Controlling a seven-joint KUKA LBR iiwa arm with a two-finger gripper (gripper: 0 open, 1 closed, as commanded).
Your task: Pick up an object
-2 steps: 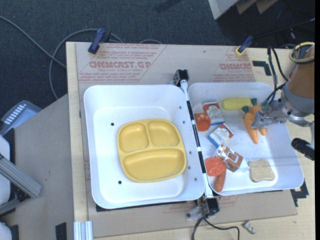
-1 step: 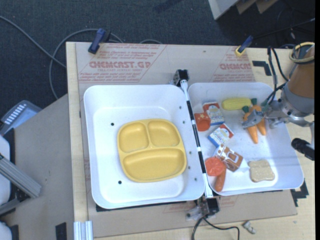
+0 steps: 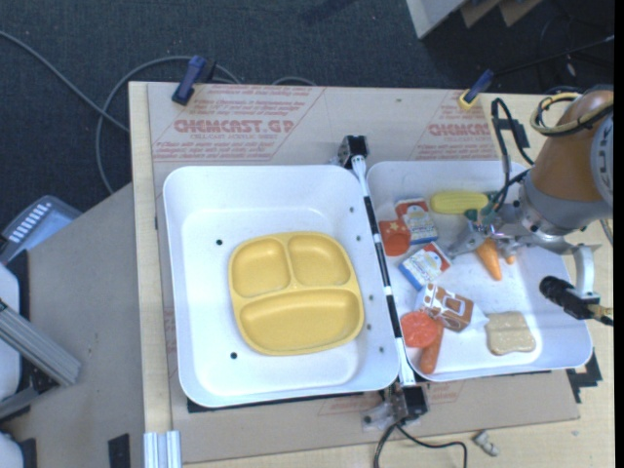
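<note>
Pick status: not complete, as far as I can judge; every item lies on the floor of the right bin (image 3: 575, 354). Nearest me I count one bread slice (image 3: 510, 334) and one red tomato (image 3: 421, 330), then three small cartons (image 3: 450, 307), one orange carrot (image 3: 490, 259) and, farthest, one yellow corn cob (image 3: 458, 203). The left bin (image 3: 195, 261) holds one yellow tray (image 3: 295, 292). The gripper (image 3: 485, 230) hangs just above the carrot; I cannot tell how far open it is or whether it grips anything.
</note>
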